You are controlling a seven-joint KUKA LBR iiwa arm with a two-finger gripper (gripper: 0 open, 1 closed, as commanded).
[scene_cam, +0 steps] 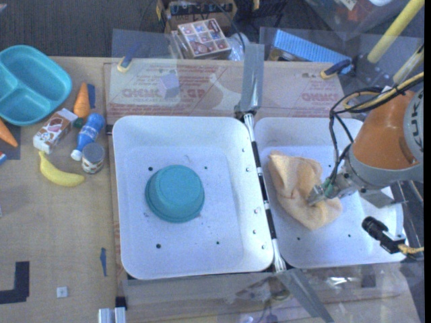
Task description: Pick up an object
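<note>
left bin (135,153) open around centred teal bowl (175,193).

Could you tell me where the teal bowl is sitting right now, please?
The teal bowl lies upside down near the middle of the left bin, across the divider from the yellow cloth in the right bin.

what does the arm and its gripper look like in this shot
The arm is bulky and rounded, with a bright orange band above a grey wrist section. Thin black cables loop over and beside it. The gripper is small, of grey metal, with a greenish part near its base. A short black cylindrical piece sticks out lower down.
</note>
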